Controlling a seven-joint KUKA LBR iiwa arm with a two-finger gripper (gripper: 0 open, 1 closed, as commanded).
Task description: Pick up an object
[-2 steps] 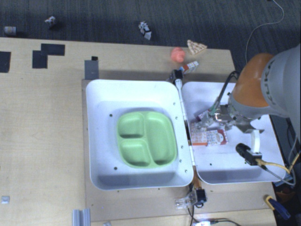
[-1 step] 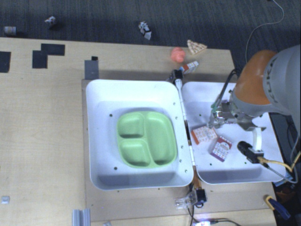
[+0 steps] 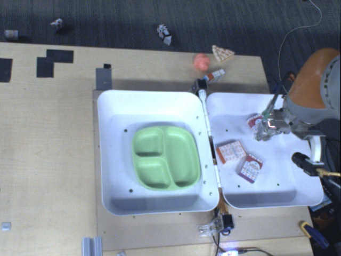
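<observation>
Low over the upper right part of the right-hand shallow white bin [image 3: 277, 193], the arm's two-finger pincer [image 3: 265, 128] is seen, reaching in from the right below the grey wrist and its orange band [image 3: 314, 79]. Whether anything is gripped cannot be told: the tip is blurred, and a small red-and-white object [image 3: 256, 122] lies just at or under it, touching or nearly so, without being clearly shown as clasped.

Two further candidates are found in the same bin: a flat red-and-white patterned packet [image 3: 230, 151] near the bin's left wall, and a second, darker red patterned packet [image 3: 250, 169] just beside it, lower and to the right. Both lie flat on the bin floor, apart from the pincer. In the left-hand white bin [image 3: 112, 153] a pale green plastic tray with three compartments [image 3: 166, 157] is set at the middle, well away from the arm.

The step in hand is judged to be the descent or closing on the small item at the tip, so the task is at its grasping stage and not yet shown as done. For the next move, a firm closing on that item would be called for, followed by a straight lift; a flat or small piece may slip, so the grip should be confirmed once the pincer is raised clear of the bin floor.
</observation>
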